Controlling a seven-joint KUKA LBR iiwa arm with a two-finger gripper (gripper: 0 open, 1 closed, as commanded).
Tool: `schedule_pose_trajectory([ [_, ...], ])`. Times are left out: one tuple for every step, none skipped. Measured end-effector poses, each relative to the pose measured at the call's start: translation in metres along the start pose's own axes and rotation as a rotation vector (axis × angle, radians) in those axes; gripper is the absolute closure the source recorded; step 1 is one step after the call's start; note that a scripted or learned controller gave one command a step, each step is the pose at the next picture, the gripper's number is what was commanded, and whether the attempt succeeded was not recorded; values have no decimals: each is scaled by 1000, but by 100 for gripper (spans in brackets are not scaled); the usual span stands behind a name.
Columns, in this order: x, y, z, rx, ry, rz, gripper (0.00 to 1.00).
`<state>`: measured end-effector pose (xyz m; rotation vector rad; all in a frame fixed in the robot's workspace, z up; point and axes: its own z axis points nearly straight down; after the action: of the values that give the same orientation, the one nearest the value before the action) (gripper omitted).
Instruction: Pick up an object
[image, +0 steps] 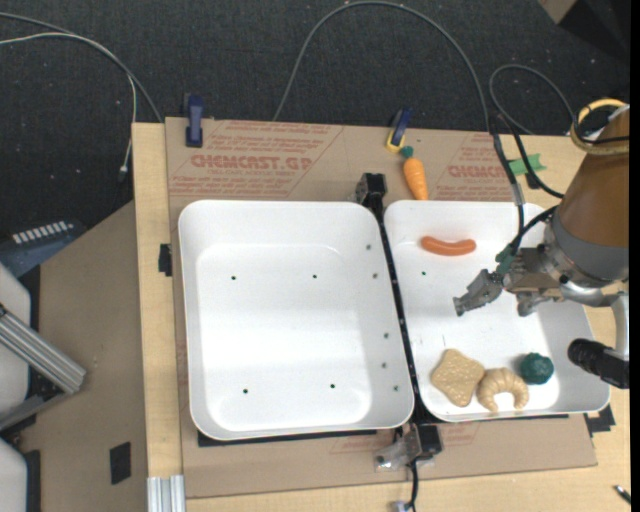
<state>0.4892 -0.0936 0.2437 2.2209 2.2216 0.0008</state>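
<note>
Croissant nearest lens, below claw in right bin. Left bin well left of claw. Cracker below-left, sausage above-left, green ball below-right, carrot far above. Claw state: cannot tell.

We find the scene evenly and brightly lit from overhead, with no strong single source apparent. The left bin is close to overexposed; its floor reads nearly flat white, with only a faint grey gradient along its far inner wall. Shadows are soft and short: a thin dark line under the near rims of both bins, and a slight one beneath the arm on the right bin. The far dark floor shows grain. Focus is moderate throughout; small items appear soft-edged. The bench edges look slightly bowed.
</note>
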Motion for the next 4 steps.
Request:
schedule_pose_trajectory([
  [-6,4,45,4,0,1,0],
  [-15,2,94,5,0,1,0],
  [-19,-4,156,6,1,1,0],
  [-19,-2,142,0,0,0,100],
])
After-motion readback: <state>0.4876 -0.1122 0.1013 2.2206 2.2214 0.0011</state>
